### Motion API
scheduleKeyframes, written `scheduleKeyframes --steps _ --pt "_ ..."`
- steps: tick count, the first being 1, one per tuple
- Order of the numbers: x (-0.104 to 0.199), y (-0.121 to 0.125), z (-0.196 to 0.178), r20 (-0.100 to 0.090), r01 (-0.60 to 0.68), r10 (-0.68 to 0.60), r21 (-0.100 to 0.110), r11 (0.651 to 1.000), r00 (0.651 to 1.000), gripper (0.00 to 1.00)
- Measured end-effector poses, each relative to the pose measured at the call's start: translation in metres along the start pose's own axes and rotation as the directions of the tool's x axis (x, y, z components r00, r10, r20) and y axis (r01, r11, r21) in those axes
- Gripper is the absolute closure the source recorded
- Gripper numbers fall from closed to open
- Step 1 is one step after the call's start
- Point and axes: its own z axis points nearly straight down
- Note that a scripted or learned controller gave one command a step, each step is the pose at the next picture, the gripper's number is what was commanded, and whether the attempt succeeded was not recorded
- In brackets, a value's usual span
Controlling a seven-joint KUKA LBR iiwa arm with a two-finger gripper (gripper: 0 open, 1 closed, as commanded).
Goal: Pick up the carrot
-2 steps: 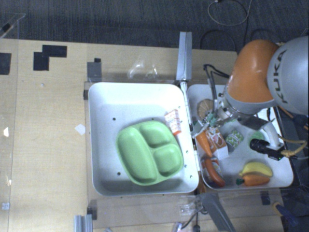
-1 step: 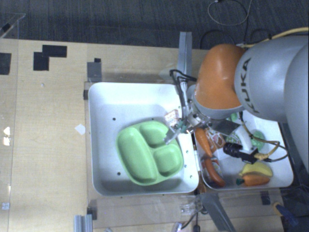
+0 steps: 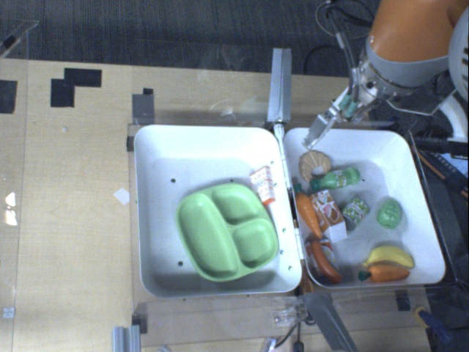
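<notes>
While the arm reaches in from the right, your gripper hangs over the back left corner of the right bin, above a round tan disc; whether it is open or closed cannot be told from this angle, and nothing shows in its grasp. You will find the carrot at the front of that bin, lying flat just under the banana. Along the bin's left wall lie an orange piece and a brown sausage, with a green bottle, a small carton and a green ball near the middle. Over in the left bin sit a green divided tray and a small packet.
</notes>
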Motion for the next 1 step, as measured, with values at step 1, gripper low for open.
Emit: scheduleKeyframes --steps 1 --pt "0.0673 0.0105 0.1577 -0.004 0.231 -0.231 0.002 0.973 0.973 0.0"
